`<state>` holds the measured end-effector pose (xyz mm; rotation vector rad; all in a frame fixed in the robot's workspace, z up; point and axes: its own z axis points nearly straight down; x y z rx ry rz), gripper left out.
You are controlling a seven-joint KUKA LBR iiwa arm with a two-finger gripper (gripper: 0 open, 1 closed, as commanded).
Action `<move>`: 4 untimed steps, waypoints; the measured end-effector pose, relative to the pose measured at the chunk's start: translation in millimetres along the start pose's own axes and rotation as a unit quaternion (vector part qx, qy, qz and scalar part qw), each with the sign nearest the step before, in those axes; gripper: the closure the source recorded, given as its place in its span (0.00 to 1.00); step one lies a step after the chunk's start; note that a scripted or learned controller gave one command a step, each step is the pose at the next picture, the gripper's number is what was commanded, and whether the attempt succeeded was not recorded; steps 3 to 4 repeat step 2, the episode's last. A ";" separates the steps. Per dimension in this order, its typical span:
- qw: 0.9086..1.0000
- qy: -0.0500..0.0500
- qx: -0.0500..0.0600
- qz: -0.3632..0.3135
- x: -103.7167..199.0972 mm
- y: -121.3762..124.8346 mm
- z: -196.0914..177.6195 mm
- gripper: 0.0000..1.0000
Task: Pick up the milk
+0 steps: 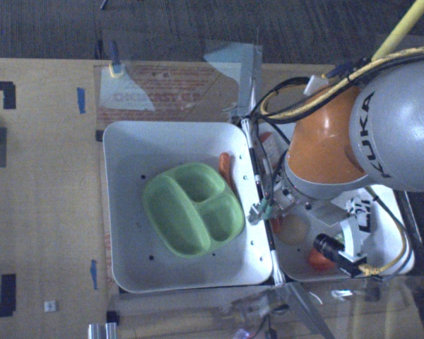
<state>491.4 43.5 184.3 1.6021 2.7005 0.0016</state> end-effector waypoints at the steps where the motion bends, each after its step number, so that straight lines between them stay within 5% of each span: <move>1: 0.991 0.001 0.002 -0.131 61.9 19.6 17.2 1.00; 2: 0.997 0.000 0.001 0.079 92.1 36.6 -40.8 1.00; 4: 0.997 0.000 0.001 0.079 92.1 36.6 -40.8 1.00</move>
